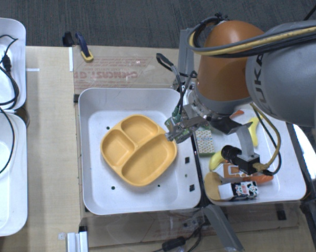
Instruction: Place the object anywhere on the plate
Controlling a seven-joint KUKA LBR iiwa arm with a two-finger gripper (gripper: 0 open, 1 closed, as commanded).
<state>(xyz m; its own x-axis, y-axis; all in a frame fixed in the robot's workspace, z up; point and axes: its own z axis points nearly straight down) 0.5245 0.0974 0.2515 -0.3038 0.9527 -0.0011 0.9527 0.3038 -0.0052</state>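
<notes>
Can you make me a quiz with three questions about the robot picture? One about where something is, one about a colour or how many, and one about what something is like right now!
1. Where is the plate?
A. in the left bin
B. in the right bin
C. on the floor

2. How many compartments does the plate have?
A. one
B. three
C. six

3. What is on the plate now?
A. a banana
B. a box
C. nothing

Answers:
1. A, the yellow plate sits in the left bin, with the tool at the plate's right edge.
2. B, ridges split it into three parts.
3. C, all its parts are bare; the banana lies in the right bin.
</notes>
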